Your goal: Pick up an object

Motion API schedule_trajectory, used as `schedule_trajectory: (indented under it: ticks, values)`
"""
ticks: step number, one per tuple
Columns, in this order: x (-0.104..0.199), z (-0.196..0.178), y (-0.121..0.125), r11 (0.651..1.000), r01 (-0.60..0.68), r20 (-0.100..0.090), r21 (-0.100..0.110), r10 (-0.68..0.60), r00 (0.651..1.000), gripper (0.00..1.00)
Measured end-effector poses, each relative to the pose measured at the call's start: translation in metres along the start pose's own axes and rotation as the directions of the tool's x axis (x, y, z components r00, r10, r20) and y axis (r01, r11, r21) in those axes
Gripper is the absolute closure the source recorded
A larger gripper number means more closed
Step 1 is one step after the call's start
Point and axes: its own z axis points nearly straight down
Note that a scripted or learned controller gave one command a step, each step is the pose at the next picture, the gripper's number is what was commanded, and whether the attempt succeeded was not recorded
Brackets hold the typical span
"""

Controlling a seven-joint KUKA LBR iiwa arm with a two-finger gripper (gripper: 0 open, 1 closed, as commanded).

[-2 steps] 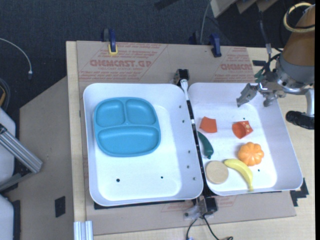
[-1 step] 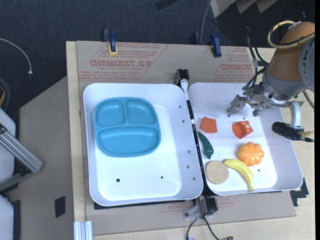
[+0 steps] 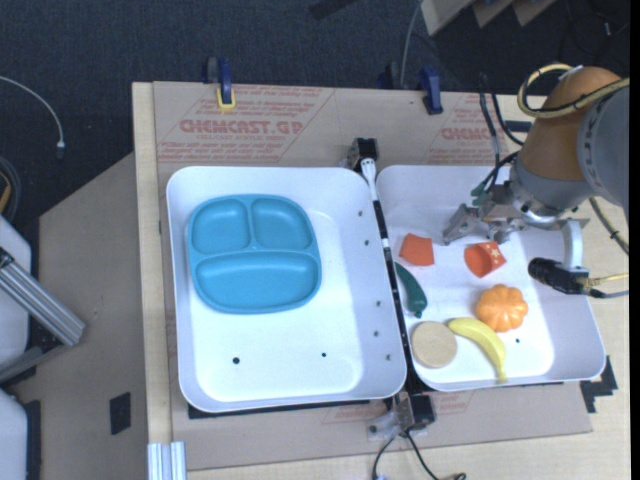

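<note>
My gripper [image 3: 482, 230] hangs over the back of the right bin [image 3: 570, 358], with its grey fingers [image 3: 458, 224] spread open and nothing between them. Just in front of it lies a small red block [image 3: 485, 259], close to the fingertips but not gripped. An orange-red wedge [image 3: 417, 250] sits to the left of that block. Nearer the front are an orange pumpkin [image 3: 501, 307], a yellow banana [image 3: 481, 343] and a beige round disc [image 3: 434, 344]. A dark green piece [image 3: 411, 287] lies against the bin's left wall.
The left bin [image 3: 290, 378] holds a blue divided plate [image 3: 255, 252] in its back left part. A black divider strip [image 3: 380, 238] runs between the two bins. The arm's orange band [image 3: 560, 128] rises at the right, above the right bin's back corner.
</note>
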Motion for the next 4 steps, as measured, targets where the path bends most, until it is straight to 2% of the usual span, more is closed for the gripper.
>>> schedule_trajectory:
  ticks: [1, 2, 4]
  values:
    - [0.0, -0.013, 0.001, 1.0, 0.0, 0.001, -0.005, 0.0, 1.0, 1.0]
    - [-0.001, -0.07, 0.012, 1.0, 0.001, 0.003, -0.009, -0.001, 1.0, 1.0]
    - [-0.003, -0.159, 0.014, 1.0, 0.0, 0.003, -0.01, 0.0, 1.0, 1.0]
